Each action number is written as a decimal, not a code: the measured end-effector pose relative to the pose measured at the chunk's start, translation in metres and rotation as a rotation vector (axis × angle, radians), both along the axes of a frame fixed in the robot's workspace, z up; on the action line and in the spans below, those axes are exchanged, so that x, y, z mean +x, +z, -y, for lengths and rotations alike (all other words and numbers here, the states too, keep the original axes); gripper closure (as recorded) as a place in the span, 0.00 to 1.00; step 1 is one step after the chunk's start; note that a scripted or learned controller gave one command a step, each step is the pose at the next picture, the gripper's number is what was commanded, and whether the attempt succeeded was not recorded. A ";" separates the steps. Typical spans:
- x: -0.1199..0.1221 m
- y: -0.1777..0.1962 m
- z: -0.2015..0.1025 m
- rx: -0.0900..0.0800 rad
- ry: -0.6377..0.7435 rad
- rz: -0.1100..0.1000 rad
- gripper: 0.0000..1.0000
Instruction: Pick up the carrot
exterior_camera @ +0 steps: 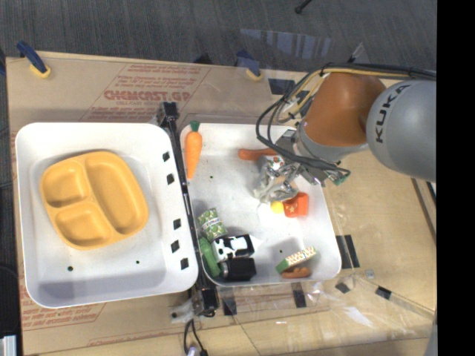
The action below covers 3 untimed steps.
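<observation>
The carrot (193, 149), orange with a green top, lies along the left wall of the right bin (223, 143), near its far corner. Its green end points away from me. My gripper (275, 185) hangs low over the middle of that bin, well to the right of the carrot and apart from it. Just below the gripper sit a small yellow piece (277, 208) and a red-orange block (297, 205). The grey arm with its orange band (338, 110) reaches in from the right.
An orange-red sausage (255, 154) lies behind the gripper. Along the right bin's near side are a green packet (210, 221), a black-and-white toy (235, 246), a black object (239, 270) and a hot dog toy (297, 262). The left bin (44, 273) holds a yellow divided plate (93, 197).
</observation>
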<state>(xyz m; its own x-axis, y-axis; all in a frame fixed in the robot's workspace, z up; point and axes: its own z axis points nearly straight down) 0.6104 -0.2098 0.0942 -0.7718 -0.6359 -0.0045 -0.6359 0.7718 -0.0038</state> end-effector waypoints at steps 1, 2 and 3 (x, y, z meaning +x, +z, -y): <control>0.017 0.131 0.000 -0.007 0.007 0.013 1.00; 0.025 0.244 0.000 -0.006 0.005 0.011 1.00; 0.046 0.216 0.000 0.000 -0.335 0.000 1.00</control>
